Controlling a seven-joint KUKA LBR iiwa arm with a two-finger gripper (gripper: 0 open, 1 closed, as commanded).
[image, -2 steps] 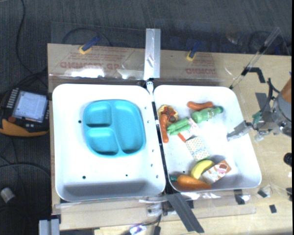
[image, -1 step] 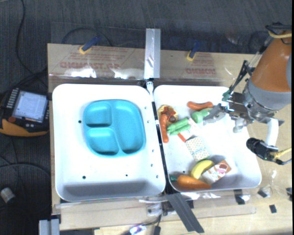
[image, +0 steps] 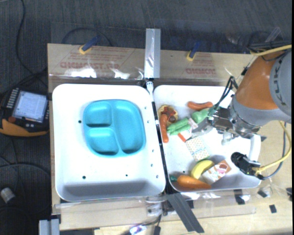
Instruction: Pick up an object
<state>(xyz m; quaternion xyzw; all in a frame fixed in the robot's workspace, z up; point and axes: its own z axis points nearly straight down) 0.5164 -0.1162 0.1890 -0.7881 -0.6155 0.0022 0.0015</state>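
Claw (image: 204, 124) on the grey arm (image: 257, 106) hangs low inside the right bin (image: 245, 177), and that bin is the place to steer by. I cannot tell if the claw is clenched or let go, because it is small and dark against the toys.

Just beside the claw tip, toward the bin's middle wall, lies a green toy (image: 179, 127). It looks close enough to touch the claw, but I cannot be sure. A second green piece (image: 200, 115) sits just above the tip. A red-orange sausage toy (image: 200, 105) lies near the bin's far wall. A round toy with yellow and dark red on it (image: 167, 114) sits in the far corner by the middle wall, and a thin orange stick (image: 163, 129) lies along that wall.

Below the claw, a small white spotted packet (image: 197, 147) lies on the bin floor. Nearer the bin's front wall are a yellow banana (image: 201, 167), a small printed box (image: 218, 170) and an orange carrot (image: 191, 182), all bunched close.

On the other side of the middle wall is the left bin (image: 68, 180), with a blue tray (image: 112, 127) that has three parts.
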